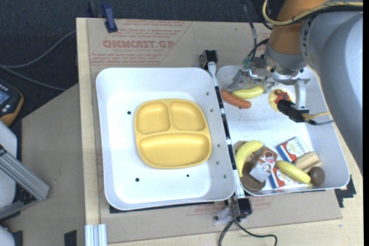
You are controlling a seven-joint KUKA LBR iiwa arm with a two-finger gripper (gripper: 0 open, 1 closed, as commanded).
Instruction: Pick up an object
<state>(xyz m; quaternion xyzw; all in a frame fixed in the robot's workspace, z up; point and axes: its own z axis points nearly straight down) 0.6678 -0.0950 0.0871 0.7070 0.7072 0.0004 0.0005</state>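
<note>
Arm: we find the grey arm with its orange band (297,14) reaching in from the right, wrist over the far end of the right-hand shallow white bin (331,141).
Surface: the brown board surface (86,124) carries red printing; we read "CHEMCAST GP" with some doubt on the last letters, the smaller lines too fine to read.
Left bin: the left shallow white bin (112,124) holds a yellow three-compartment plastic tray (172,132).
Claw: the claw (271,79) sits low at the far end of the right bin; we cannot tell how it is set.
Candidate objects: a small yellow banana-shaped toy (249,91) lies just beside the claw, an orange carrot-shaped toy (236,100) touching or nearly touching it. Near end: a larger yellow banana (248,151), a brown round piece (253,173), a red, white and blue carton (293,152), its lettering unreadable.
Advice: we judge the small banana the nearest target; centre over its middle, away from the carrot and bin wall, close fully before lifting.
</note>
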